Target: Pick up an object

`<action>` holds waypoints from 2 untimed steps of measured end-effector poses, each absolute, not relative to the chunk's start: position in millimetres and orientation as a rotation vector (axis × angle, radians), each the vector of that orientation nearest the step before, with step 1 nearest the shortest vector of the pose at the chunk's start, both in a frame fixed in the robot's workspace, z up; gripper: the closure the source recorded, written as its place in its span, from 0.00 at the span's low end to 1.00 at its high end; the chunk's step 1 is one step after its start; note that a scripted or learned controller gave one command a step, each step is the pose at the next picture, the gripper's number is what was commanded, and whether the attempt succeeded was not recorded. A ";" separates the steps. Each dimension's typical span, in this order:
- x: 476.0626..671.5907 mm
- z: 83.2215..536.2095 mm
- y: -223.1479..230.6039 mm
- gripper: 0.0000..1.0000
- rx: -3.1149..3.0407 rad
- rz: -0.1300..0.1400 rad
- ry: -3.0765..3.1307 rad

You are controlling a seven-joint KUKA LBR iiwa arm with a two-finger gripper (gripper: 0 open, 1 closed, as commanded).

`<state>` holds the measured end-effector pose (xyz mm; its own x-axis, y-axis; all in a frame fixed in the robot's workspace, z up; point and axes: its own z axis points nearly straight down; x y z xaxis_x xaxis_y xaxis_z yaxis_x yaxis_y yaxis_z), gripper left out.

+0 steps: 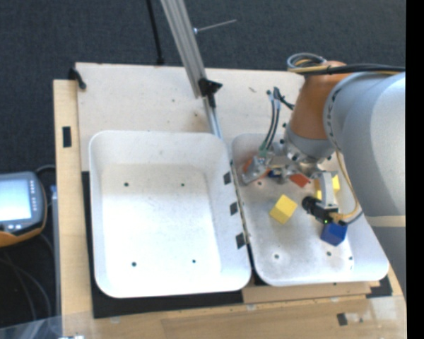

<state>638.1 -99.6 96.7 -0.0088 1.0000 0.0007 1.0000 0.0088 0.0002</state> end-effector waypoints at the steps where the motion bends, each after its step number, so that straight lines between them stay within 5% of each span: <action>1: 663.0 97.5 -190.0 0.00 -2.187 0.048 -2.164; 2: 594.7 107.7 -116.0 0.00 -2.214 0.003 -2.223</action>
<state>594.7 -116.0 107.7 -0.0041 1.0000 0.0022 1.0000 0.0041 -0.0045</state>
